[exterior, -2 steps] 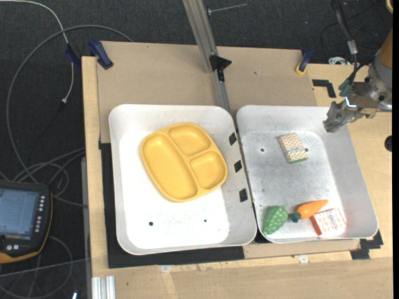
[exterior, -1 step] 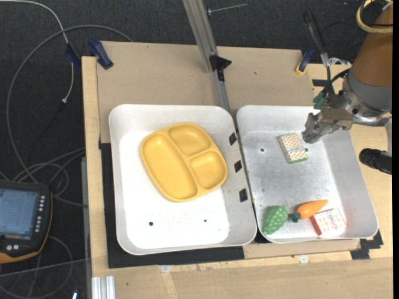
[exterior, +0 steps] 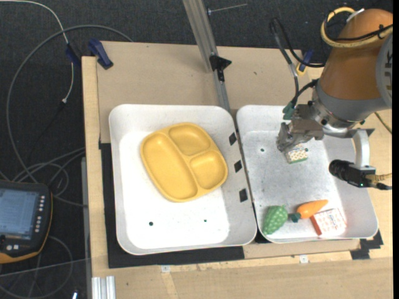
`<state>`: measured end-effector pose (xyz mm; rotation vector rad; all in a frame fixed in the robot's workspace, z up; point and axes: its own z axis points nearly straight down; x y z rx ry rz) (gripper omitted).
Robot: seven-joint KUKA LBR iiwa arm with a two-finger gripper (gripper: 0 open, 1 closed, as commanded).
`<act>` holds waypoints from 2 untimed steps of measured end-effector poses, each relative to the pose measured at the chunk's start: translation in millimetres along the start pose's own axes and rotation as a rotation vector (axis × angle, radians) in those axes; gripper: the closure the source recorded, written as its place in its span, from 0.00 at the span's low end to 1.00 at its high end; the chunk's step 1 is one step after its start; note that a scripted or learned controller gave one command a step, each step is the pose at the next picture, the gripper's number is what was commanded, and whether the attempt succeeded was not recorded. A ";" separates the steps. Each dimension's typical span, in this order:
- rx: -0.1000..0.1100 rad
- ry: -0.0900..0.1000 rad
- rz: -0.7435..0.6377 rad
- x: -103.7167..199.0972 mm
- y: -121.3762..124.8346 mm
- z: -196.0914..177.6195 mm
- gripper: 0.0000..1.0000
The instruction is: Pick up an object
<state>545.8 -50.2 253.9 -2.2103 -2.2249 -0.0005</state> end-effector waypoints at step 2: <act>0.001 -0.001 0.000 106.8 -12.4 6.6 1.00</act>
